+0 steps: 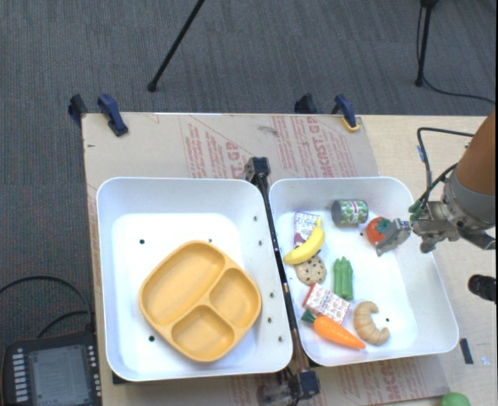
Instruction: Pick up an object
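The right bin (pixel 426 311) holds several toy foods. A red tomato (pixel 376 229) lies near its right wall, with a green can (pixel 349 211) just behind it to the left. My gripper (pixel 394 236) reaches in over the right wall and sits low against the tomato's right side. I cannot make out whether it has hold of the tomato. Further left lie a yellow banana (pixel 308 244), a cookie (pixel 310 271) and a green pea pod (pixel 342 277). At the front are a carrot (pixel 337 331), a croissant (pixel 371 322) and a red-and-white packet (pixel 326 303).
A yellow divided plate (pixel 199 300) lies in the left bin (pixel 117 227). A small white packet (pixel 304 223) sits behind the banana. Clamps (pixel 111 112) grip the bench's far edge. A pendant (pixel 50 375) lies on the floor at front left.
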`<action>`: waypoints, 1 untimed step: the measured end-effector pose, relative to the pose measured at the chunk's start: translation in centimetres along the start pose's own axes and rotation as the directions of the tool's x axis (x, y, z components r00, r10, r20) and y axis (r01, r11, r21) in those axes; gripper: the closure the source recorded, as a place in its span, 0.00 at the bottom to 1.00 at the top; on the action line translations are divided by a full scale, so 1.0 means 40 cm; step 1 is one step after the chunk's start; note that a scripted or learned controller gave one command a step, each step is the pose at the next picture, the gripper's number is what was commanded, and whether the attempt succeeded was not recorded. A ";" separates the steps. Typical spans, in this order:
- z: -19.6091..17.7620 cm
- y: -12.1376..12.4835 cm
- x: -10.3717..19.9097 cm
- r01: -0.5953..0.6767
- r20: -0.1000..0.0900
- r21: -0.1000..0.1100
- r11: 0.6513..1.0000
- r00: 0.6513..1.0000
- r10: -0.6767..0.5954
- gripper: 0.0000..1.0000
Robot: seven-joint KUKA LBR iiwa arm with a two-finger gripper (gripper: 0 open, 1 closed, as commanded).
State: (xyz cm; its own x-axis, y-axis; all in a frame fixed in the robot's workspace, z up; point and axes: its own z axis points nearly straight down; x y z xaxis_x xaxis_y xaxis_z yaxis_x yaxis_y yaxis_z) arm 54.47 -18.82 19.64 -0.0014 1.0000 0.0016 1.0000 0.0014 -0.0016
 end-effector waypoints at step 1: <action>0.275 0.107 0.089 0.001 -0.001 0.003 1.000 1.000 -0.001 0.00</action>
State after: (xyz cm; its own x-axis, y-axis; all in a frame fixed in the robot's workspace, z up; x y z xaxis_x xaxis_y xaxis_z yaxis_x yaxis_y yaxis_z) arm 58.74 -15.22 8.66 -0.0025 1.0000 0.0023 1.0000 0.0025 -0.0044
